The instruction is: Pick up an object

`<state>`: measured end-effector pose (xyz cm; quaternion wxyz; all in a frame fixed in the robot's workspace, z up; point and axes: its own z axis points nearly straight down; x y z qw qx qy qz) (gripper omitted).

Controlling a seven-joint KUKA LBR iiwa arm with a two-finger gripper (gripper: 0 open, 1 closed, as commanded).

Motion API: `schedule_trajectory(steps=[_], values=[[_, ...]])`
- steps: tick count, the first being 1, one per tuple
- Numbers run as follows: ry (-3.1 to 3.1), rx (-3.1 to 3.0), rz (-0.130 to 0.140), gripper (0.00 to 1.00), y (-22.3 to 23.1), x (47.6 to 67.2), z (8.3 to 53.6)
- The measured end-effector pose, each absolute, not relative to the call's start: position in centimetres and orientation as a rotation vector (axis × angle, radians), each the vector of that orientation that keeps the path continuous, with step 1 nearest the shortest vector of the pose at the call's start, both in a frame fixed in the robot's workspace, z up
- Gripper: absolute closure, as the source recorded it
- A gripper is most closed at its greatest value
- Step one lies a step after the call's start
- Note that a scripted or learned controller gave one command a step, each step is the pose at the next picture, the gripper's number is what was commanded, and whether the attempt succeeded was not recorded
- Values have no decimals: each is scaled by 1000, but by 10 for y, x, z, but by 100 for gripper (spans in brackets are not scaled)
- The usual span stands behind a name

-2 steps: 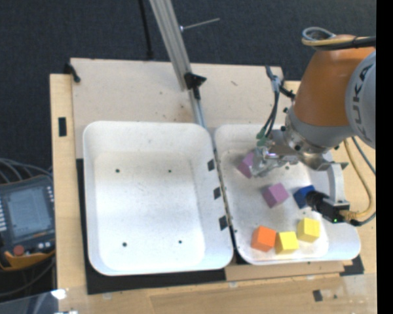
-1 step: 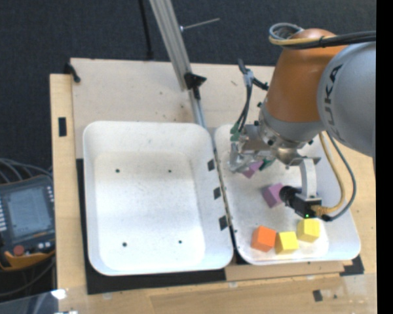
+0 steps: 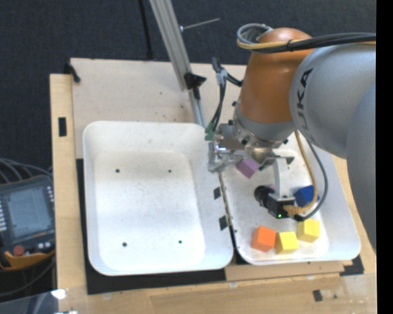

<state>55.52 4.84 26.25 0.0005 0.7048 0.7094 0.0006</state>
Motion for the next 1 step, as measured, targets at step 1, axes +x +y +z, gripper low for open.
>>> schedule_trajectory(steps=[1], values=[[2228,2214,1,100,95,566,253]])
